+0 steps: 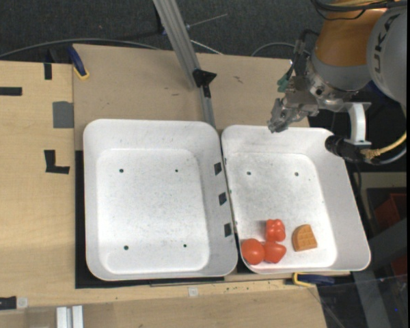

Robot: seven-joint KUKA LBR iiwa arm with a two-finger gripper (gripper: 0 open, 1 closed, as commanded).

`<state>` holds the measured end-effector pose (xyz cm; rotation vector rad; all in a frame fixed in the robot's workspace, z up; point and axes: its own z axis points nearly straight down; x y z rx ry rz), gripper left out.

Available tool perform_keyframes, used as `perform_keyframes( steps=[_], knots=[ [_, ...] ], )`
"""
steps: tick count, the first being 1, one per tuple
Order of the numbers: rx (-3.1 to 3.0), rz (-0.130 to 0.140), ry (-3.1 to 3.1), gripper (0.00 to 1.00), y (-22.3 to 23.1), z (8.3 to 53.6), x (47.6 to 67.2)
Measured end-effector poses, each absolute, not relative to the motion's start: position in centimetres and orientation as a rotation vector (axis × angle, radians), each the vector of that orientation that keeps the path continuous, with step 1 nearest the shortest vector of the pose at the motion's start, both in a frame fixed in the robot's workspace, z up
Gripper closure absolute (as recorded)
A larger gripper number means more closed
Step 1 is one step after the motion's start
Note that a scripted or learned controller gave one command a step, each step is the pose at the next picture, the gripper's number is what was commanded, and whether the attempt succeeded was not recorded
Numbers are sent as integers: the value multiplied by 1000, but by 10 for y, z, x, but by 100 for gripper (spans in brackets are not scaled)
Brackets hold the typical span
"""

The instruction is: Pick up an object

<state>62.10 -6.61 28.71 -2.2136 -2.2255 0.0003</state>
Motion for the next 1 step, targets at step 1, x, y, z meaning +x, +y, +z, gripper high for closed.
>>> perform_keyframes(
  steps=[1],
  knots=[
    [-2212,4,-2225,100,-15,266,597]
  ],
)
